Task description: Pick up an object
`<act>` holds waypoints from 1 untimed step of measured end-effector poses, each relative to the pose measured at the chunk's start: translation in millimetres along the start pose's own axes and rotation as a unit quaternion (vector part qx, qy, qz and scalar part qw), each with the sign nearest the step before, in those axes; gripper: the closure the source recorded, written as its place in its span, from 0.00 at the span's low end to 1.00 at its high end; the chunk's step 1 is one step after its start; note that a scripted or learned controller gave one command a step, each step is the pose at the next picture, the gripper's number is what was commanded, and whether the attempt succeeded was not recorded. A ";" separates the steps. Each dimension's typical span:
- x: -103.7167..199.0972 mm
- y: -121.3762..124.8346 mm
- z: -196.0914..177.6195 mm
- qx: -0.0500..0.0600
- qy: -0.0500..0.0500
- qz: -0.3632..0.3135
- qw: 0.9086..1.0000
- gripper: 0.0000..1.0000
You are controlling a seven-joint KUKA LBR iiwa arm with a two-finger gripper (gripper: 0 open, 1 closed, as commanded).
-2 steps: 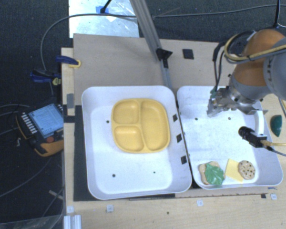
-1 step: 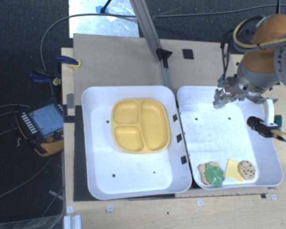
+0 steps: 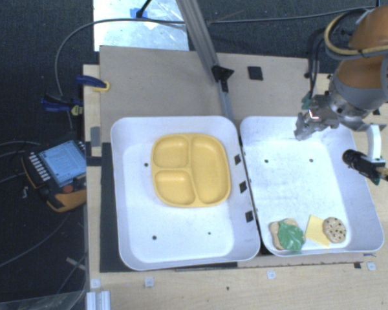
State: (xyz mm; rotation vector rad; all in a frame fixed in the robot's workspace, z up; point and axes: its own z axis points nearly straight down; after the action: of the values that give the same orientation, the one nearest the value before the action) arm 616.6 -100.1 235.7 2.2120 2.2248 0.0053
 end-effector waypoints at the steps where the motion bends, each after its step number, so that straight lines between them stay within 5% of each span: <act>1: 52.6 -14.6 -8.9 0.002 0.001 -0.002 1.000 1.00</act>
State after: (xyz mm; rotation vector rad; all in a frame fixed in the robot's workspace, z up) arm 601.7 -47.6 244.5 2.2103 2.2332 0.0035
